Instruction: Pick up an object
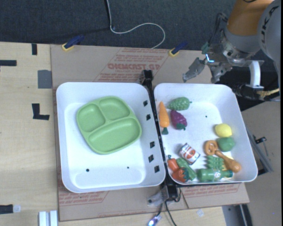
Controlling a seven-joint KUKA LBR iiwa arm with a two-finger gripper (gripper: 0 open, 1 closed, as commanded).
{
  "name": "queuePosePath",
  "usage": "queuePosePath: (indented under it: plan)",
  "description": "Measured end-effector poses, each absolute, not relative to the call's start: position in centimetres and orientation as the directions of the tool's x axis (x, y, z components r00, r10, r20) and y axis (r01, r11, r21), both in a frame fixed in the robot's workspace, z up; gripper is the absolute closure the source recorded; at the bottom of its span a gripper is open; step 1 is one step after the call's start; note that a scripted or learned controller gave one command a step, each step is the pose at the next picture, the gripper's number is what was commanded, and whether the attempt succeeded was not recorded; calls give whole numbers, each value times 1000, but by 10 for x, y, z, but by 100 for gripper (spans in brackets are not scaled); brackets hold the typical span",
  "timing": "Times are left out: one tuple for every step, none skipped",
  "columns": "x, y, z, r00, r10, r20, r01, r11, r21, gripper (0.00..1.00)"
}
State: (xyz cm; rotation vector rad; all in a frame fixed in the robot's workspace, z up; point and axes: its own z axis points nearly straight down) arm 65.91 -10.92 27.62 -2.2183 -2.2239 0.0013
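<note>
I've got the gripper parked high past the right bin, probably fingers spread and holding nothing (blurry), so the toy food like the carrot lies unobstructed.

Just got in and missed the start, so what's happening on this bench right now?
A robot arm is set to pick up an object. Its gripper hangs open above the far edge of the right bin, holding nothing. That bin holds toy food: a carrot, purple grapes, a lemon, a small can. The left bin holds a green divided plate.
</note>
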Motion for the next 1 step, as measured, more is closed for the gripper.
queuePosePath:
  plan:
    - [627, -72, 458, -6, 1000, -1, 1000, 6, 16, 0]
